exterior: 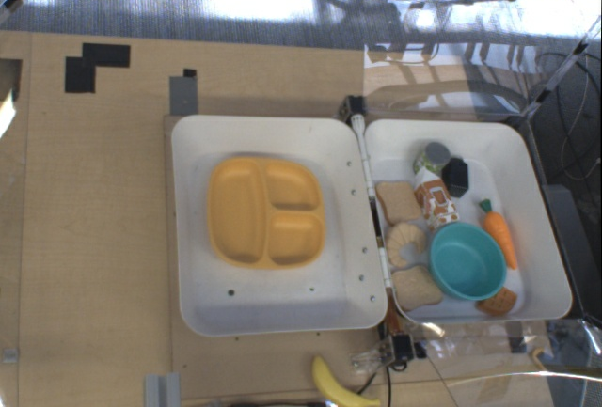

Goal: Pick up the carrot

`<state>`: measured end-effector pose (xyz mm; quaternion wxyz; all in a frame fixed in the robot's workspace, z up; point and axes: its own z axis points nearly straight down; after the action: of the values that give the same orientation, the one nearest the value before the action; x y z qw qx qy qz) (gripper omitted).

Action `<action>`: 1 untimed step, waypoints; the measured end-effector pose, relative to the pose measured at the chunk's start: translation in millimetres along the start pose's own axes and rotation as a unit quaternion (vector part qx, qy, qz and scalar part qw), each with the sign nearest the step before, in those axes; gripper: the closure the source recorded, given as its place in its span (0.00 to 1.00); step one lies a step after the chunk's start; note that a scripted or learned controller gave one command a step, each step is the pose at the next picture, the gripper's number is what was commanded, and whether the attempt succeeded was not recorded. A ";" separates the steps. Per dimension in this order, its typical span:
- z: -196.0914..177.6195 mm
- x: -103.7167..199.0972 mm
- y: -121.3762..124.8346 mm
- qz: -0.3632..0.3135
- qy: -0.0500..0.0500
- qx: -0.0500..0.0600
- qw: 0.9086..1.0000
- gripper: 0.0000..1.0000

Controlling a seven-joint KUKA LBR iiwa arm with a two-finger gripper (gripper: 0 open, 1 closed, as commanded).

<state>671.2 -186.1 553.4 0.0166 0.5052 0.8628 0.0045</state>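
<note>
Camera view: carrot (pixel 498 233) lies just beside teal bowl (pixel 467 261) in right bin (pixel 536 198).

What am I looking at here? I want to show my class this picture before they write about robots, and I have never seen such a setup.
This is one fixed camera looking down at a slant on a wooden bench. On it sit two shallow white bins side by side. The left bin holds a yellow divided plate. The right bin holds toy food: a teal bowl, a carrot lying beside it, bread slices and a small bottle. A banana lies on the bench in front of the bins. The job is picking up the carrot, which lies in its bin, not yet lifted.
</note>
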 end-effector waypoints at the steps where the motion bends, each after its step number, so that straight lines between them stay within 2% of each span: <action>1: 0.3 0.1 0.1 0.000 0.000 0.000 1.000 0.00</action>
<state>671.2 -186.0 553.1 0.0160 0.5049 0.8630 0.0045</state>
